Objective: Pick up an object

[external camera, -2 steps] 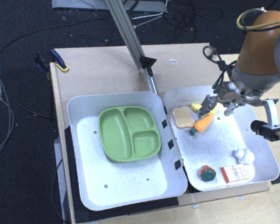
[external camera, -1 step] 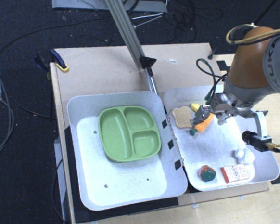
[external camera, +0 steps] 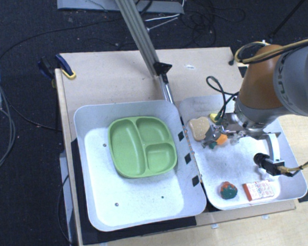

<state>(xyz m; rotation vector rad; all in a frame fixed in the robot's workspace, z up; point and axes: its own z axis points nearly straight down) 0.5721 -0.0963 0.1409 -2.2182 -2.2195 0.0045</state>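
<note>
Camera view: the arm (external camera: 278,83) entered from the right and was cut off at the frame edge, its grey body and orange band covering the upper part of the right bin (external camera: 239,192). The wrist bent down over that bin's upper left area. The jaws (external camera: 217,136) were mostly hidden under the wrist housing and cables; how far apart they stood could not be made out, and whether they had hold of anything could not be told. A small orange object (external camera: 222,138) with a bit of green beside it sat right at the jaw tips, touching or just under them; its shape was too small to read. Just left of it lay a tan sponge-like piece (external camera: 199,128), close against the bin's left wall.

Lower in the right bin, well apart from the jaws, sat a teal and orange ball-like object (external camera: 228,190), and just right of it a flat red and white packet (external camera: 261,190).

The left bin (external camera: 96,204) held a green divided plate (external camera: 143,146), lying flat in its upper half. Both bins rested on the wooden bench (external camera: 113,75).
</note>
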